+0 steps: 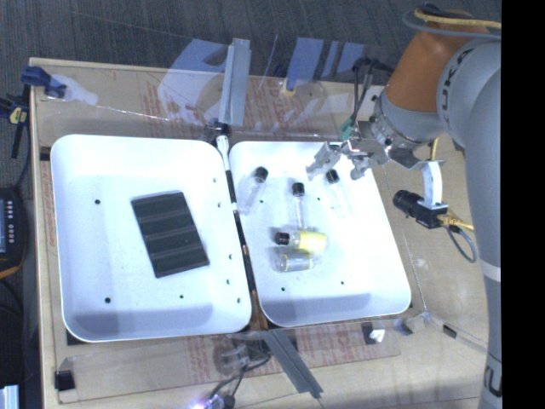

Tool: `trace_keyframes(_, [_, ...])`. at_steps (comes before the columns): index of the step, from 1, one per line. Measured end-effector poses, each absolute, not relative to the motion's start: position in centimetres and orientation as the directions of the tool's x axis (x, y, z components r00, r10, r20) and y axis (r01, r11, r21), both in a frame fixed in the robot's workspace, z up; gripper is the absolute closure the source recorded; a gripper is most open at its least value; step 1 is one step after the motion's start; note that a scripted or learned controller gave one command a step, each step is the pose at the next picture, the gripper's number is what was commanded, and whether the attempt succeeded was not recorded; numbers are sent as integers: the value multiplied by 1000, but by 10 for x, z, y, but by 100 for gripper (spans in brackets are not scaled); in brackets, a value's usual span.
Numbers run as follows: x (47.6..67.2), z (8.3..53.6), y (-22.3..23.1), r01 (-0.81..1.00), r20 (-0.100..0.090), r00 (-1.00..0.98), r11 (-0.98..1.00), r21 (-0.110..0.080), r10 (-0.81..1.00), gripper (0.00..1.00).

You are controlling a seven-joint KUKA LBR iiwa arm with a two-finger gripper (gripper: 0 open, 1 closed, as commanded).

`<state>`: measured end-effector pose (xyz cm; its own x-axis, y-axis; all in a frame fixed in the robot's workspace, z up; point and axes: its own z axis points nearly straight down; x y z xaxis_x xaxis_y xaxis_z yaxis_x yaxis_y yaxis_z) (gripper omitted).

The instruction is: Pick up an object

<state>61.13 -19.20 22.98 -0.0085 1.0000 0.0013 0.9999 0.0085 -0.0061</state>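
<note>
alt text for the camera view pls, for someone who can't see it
The grey arm's tool hovers over the far side of the right bin, which holds several clear black-capped vials and a yellow one. The left bin holds a dark ribbed slab.

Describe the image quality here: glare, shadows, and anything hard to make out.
Camera view: the white bins are brightly lit, nearly washing out; soft shadows darken their near walls. The clear vials blur into the right bin's floor, leaving mainly black caps and a yellow part legible. The gripper looks small and fuzzy. The dark ridged block stands out sharply.
</note>
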Motion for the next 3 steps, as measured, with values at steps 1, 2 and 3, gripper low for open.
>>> trace_keyframes(1, [578, 91, -182, 997, 1, -75, 75, -5, 997, 0])
trace_keyframes(2, [578, 100, -182, 997, 1, -79, 79, -8, 997, 100])
trace_keyframes(3, [625, 197, -154, 1000, 0, 8, -8, -2, 1000, 100])
